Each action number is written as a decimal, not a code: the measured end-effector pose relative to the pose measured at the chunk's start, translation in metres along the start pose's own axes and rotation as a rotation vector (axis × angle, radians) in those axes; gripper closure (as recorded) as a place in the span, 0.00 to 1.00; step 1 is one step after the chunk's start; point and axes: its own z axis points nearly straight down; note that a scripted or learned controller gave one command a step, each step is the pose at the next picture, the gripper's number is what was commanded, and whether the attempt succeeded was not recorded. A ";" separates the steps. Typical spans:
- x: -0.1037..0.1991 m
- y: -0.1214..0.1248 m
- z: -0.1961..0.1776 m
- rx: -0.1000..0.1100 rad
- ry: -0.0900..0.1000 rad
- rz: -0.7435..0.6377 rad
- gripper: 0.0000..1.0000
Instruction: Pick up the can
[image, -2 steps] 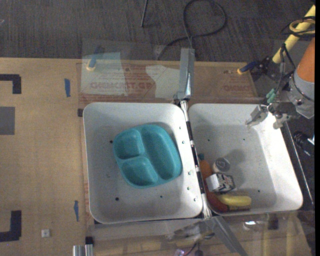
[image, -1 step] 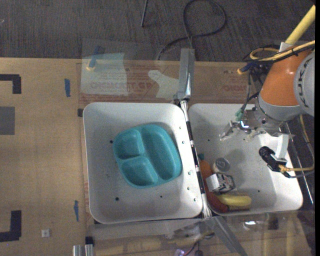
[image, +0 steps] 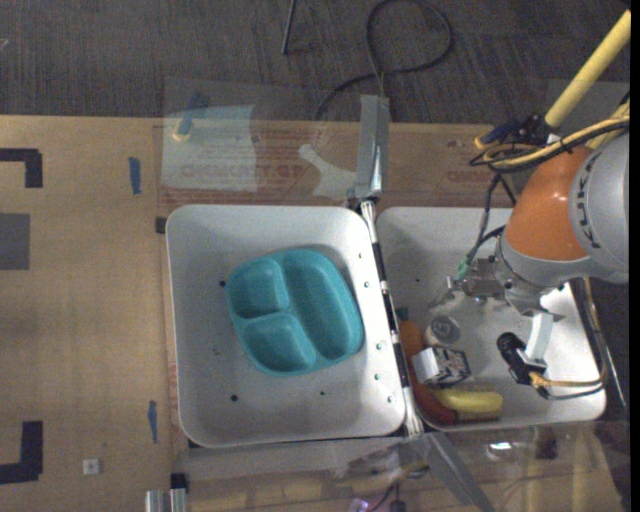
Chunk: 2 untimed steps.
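White letters reading "KUK" run down the arm's orange band (image: 555, 215) at the right edge of the frame. A clear sheet (image: 235, 150) at upper left carries faint reddish print, too blurred to read.

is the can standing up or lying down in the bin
Upright, it seems: the can shows a round grey top facing the camera, in the right bin.

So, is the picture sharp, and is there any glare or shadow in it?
Camera view: slightly soft overall; glare on the clear sheet above the left bin; the arm shades part of the right bin; small items near the banana look blurred.
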 end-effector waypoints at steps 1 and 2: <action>-0.014 0.037 -0.165 0.010 -0.001 0.004 0.00; 0.021 0.098 -0.071 0.010 0.000 -0.229 0.00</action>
